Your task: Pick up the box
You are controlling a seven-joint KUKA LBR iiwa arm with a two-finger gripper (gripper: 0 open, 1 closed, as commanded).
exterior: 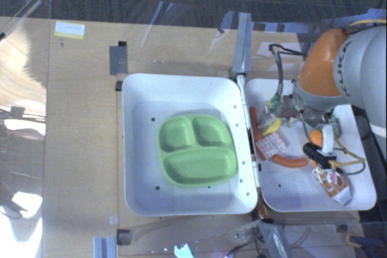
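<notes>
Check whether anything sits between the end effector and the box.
Yes: a yellow banana lies between the end effector and the box in the right bin, close by the box's far edge.

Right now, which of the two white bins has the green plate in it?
The left bin, the one farther from the arm. The green divided plate lies in its middle; the right bin holds small items such as a sausage.

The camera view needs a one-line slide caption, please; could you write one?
KUKA arm reaches over the right bin of cluttered items, including a small box; green divided plate sits in the left bin.
</notes>
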